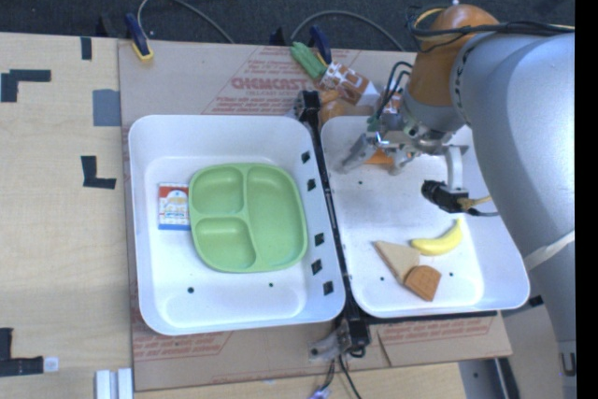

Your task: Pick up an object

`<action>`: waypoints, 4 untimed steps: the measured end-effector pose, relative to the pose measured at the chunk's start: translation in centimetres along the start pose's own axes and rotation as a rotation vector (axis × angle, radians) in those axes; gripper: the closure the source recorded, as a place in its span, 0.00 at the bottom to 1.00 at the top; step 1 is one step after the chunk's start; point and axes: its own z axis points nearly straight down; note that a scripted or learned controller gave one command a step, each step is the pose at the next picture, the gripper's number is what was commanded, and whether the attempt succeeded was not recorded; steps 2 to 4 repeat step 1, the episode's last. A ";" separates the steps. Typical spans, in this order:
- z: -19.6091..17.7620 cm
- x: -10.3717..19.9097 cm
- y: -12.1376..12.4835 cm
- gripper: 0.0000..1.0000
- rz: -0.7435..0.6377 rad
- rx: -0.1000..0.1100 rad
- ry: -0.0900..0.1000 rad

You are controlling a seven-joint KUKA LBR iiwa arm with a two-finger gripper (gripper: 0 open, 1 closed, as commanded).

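Overhead view of the workspace, items listed from largest to smallest.

The bench (pixel 56 201) is pale wood with a sheet of printed cardboard (pixel 224 79) laid over its middle. The grey arm (pixel 523 107) enters from the right and bends down over the far end of the right bin.

Two shallow white bins stand on the cardboard side by side, their inner walls touching. These are the left bin (pixel 234 299) and the right bin (pixel 369 210).

A green plate (pixel 248 215) with three compartments lies flat in the middle of the left bin.

The gripper (pixel 378 149) is low over the far left part of the right bin, near the wall shared with the left bin. Whether it is open or closed cannot be told from this angle.

A tan wedge (pixel 392 257) lies in the near half of the right bin, its point turned toward the bin's centre.

A banana (pixel 439 241) lies just to the right of the wedge, curved and lying flat, well apart from the gripper.

A brown piece (pixel 422 281) lies at the wide end of the wedge and appears to touch it.

A small card (pixel 173 206), white with red and blue print, lies against the left edge of the plate.

A small orange lump (pixel 378 160) lies directly beneath the gripper and is the item closest to it. It is partly hidden, and no grip on it can be confirmed.
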 end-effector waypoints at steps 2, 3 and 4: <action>0.0 1.1 0.0 0.00 0.003 -0.006 -0.009; 0.0 1.1 0.0 0.00 0.003 -0.006 -0.009; 0.0 1.1 0.0 0.00 0.003 -0.006 -0.009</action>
